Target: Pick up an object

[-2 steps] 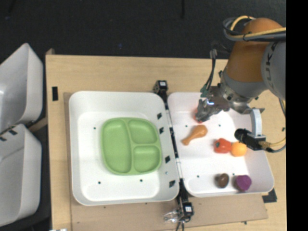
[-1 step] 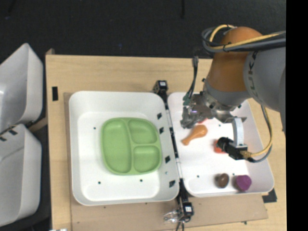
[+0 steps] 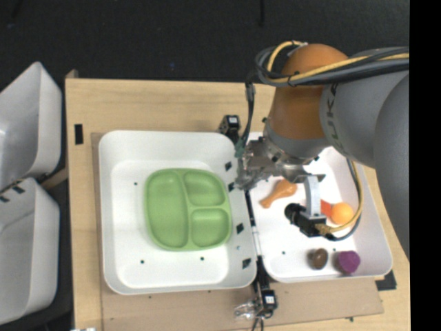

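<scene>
My gripper [image 3: 249,171] hangs low over the left edge of the right bin [image 3: 372,250], close to the divider between the two bins. An orange carrot-shaped toy [image 3: 278,192] lies just right of it, partly under the wrist. Farther right in the same bin lies an orange ball [image 3: 340,213]. A brown round object [image 3: 318,258] and a purple object [image 3: 348,261] sit near the bin's front edge. I see nothing held in the gripper.
The left bin [image 3: 120,254] holds a green divided plate [image 3: 187,207] in its middle. The grey arm with its orange band [image 3: 303,92] covers the back part of the right bin. The wooden bench [image 3: 83,109] surrounds both bins.
</scene>
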`<action>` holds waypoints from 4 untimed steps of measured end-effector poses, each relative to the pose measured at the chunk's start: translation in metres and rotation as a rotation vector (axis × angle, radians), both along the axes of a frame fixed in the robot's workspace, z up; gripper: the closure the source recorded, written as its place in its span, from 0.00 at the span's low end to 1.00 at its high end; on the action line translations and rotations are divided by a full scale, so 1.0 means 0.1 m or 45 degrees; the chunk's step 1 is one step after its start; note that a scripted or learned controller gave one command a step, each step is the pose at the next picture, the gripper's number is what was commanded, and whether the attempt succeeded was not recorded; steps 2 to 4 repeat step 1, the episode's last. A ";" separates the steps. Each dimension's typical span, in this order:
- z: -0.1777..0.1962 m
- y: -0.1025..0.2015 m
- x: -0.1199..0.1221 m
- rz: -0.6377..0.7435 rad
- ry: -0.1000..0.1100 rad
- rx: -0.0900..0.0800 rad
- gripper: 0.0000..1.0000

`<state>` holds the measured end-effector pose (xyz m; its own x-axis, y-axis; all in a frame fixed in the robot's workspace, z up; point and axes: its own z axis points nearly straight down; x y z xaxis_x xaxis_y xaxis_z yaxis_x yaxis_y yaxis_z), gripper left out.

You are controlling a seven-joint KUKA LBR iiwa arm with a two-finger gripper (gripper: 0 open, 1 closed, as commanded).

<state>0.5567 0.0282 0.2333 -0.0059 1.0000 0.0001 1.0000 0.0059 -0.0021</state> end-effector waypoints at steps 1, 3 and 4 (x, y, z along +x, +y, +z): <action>0.13 0.46 -0.19 0.000 -0.001 0.002 1.00; 0.13 0.46 -0.19 0.000 -0.001 0.002 1.00; 0.13 0.46 -0.19 0.000 -0.001 0.002 1.00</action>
